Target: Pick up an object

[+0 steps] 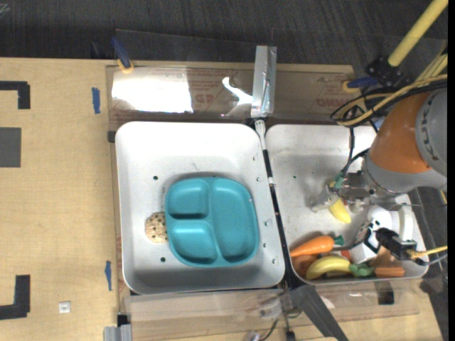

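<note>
White plastic forms the two bins on the desk: the left bin [135, 162] carries a teal divided tray [211, 220] with a cookie [156, 226] beside it, the right bin [298, 155] a heap of toy food at its near edge. The reaching step is judged to be in hand, the gripper [346, 194] being poised over a small yellow piece [340, 211]; its state cannot be told, so a closing and a lift are called for next

A teal divided tray [211, 219] and a cookie [156, 227] lie in the left bin [135, 155], while the gripper [340, 199] hovers over the right bin [298, 158] above a carrot [311, 246] and banana [328, 266].
</note>
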Available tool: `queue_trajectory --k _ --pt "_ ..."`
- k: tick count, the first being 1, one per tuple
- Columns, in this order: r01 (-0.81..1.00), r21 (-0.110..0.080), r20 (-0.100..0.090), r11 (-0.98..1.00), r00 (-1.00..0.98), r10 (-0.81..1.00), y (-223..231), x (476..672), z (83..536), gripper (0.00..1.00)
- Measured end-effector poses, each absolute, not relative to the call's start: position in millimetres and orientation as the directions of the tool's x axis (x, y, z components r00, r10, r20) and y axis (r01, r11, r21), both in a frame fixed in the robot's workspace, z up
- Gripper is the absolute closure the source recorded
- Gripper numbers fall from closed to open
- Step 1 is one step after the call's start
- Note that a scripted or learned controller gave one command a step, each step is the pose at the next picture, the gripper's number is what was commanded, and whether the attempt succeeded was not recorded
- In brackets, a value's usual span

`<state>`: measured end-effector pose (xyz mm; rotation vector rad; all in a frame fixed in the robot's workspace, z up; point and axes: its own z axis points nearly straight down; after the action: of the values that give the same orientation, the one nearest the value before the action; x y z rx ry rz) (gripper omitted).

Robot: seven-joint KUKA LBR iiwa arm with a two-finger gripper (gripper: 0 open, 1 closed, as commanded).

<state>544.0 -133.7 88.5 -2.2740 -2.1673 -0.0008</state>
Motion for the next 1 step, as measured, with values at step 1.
queue_trajectory --k 1 --pt "0.999 0.003 0.000 -0.049 0.049 0.999 -133.7 544.8 98.9 1.00"
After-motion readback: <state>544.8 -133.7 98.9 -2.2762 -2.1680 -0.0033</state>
